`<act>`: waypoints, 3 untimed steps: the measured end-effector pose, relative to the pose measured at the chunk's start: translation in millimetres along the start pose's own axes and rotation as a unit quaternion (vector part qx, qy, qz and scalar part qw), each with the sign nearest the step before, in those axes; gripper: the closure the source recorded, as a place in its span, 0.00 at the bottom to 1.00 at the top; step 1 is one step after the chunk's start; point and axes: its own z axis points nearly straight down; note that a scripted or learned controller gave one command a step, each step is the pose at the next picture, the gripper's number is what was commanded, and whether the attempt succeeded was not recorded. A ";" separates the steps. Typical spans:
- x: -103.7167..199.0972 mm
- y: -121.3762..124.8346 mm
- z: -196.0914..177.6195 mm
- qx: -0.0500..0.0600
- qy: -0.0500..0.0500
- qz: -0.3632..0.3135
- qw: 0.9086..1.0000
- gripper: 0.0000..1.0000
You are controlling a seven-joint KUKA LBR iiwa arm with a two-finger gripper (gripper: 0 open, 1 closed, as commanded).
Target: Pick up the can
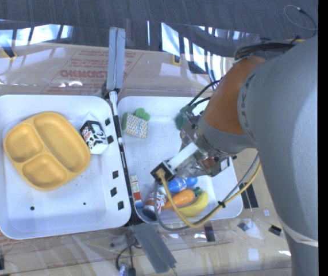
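Note:
The can [157,200], red and white, lies at the front of the right bin [152,148], pressed against an orange carrot [182,198] and a yellow banana [196,206]. A blue bottle-like thing [181,184] sits just behind the carrot. My gripper [198,167] hangs low over this pile, just above and to the right of the blue thing, about a hand's width right of the can. The wrist and arm hide its tips.
A patterned box [135,126] with a green thing [142,114] sits at the right bin's back left, and a teal thing [181,119] by the wrist. The left bin [49,211] holds a yellow divided plate [46,149] and a black-and-white pouch [95,135]. A thin red-white-blue stick [135,192] lies by the divider.

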 end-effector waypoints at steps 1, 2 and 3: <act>34.4 -12.1 -42.8 -0.002 0.001 -0.148 0.989 1.00; 27.4 -59.9 -3.1 0.000 -0.001 -0.040 0.999 1.00; 87.2 -2.6 -49.7 -0.001 0.001 -0.073 0.997 1.00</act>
